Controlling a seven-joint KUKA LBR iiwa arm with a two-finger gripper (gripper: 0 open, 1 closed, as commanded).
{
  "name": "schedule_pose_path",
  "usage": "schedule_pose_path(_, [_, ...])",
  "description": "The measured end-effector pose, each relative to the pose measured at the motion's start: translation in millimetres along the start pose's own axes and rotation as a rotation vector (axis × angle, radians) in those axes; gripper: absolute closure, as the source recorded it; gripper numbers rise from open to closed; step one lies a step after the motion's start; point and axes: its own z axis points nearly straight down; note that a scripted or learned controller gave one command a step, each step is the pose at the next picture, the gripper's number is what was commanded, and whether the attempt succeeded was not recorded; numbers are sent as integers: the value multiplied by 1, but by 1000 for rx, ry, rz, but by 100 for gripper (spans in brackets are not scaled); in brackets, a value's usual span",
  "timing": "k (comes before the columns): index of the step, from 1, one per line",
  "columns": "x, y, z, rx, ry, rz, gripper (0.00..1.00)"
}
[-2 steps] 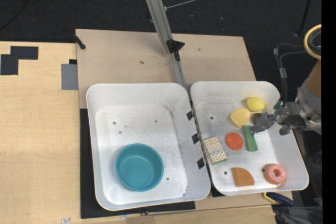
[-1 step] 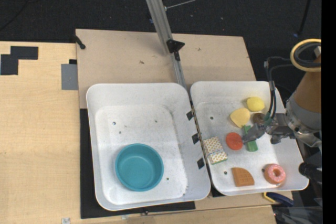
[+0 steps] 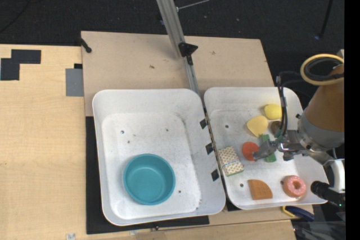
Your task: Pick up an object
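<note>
Dark floor with loose cables is running along the top of the scene; below it a pale wooden bench top (image 3: 39, 137) and a tan board (image 3: 135, 62) are carrying the two bins. A ribbed grey metal rail (image 3: 169, 14) is slanting down from the top toward the gap between the bins.

The left shallow white plastic bin (image 3: 112, 121) is holding a round teal plastic bowl (image 3: 148, 178), sitting upright toward its near left part. A few dark specks are lying on the bin floor.

The right shallow white plastic bin (image 3: 236, 101) is holding the small items. The grey arm with the orange band (image 3: 329, 104) is reaching in from the right, and its gripper (image 3: 263, 152) is hanging low over the middle of this bin. Whether its parts are spread or closed I cannot tell; they are blurring into the clutter beneath.

Items there, large to small: a beige block with a checked pattern (image 3: 230, 160) near the left wall; an orange-brown wedge-shaped piece (image 3: 260, 189) near the front; a pink ring-shaped doughnut toy (image 3: 293, 186) at the front right; a yellow lump (image 3: 257, 125) and a rounder yellow ball (image 3: 273, 111) behind it; a red round piece (image 3: 250, 149) just beside the gripper; a small green piece (image 3: 269, 156) right under it.

No legible writing or labels anywhere.
</note>
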Motion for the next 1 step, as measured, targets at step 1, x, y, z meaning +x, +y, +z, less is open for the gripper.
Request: schedule_pose_path(1, [-3,1,43,0,0,0,0])
